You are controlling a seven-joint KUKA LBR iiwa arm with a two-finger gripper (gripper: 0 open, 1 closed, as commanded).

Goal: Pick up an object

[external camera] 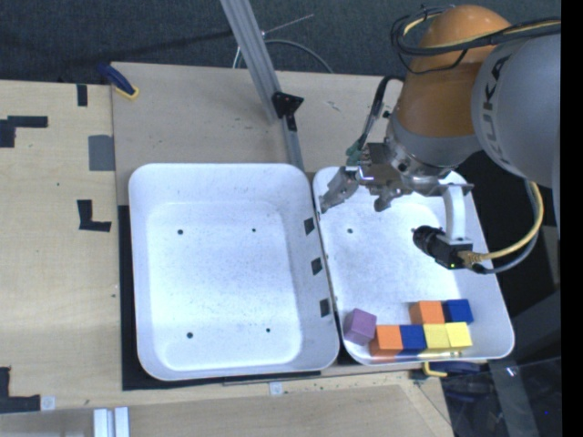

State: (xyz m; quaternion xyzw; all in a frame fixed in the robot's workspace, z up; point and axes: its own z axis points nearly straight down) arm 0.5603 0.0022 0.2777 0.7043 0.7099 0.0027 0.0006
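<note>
Several small blocks sit along the near edge of the right bin (401, 262): a purple block (362, 324), an orange block (389, 337), a blue block (413, 337), yellow blocks (446, 336), and behind them another orange block (426, 313) and blue block (457, 311). My gripper (358, 196) hangs over the far left part of that bin, well behind the blocks. Its fingers are spread open and hold nothing.
The left bin (146, 189) stands beside the right one, their rims meeting at the middle. A slanted metal pole (260, 57) rises behind the bins. A black cable fitting (437, 244) hangs from the wrist over the right bin.
</note>
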